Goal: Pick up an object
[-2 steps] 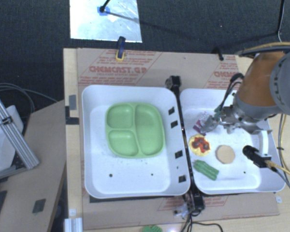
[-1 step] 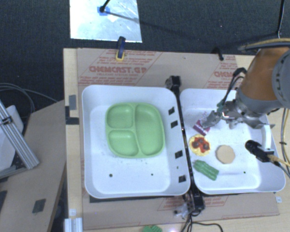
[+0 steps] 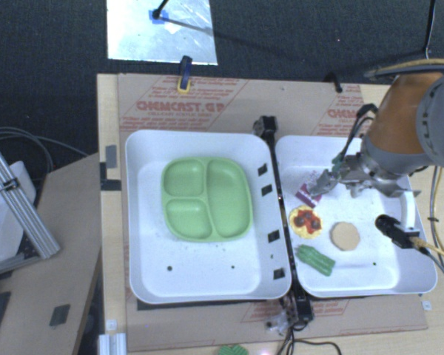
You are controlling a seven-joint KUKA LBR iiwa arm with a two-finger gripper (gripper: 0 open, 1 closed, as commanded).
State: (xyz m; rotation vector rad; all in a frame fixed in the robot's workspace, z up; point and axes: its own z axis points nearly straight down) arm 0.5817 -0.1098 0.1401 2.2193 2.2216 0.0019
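End effector (image 3: 322, 186) low in the right bin (image 3: 414, 276), over a purple toy (image 3: 306, 196).
I cannot tell its state; it should centre on that toy, mid-right of frame, clear of the pizza slice (image 3: 305, 222).

Left bin (image 3: 144, 198) holds a divided plate (image 3: 206, 199). Right bin (image 3: 385, 276) holds a pizza piece (image 3: 305, 222), cookie (image 3: 345, 236) right of it, pickle (image 3: 315, 259) in front, gripper (image 3: 323, 186) behind.
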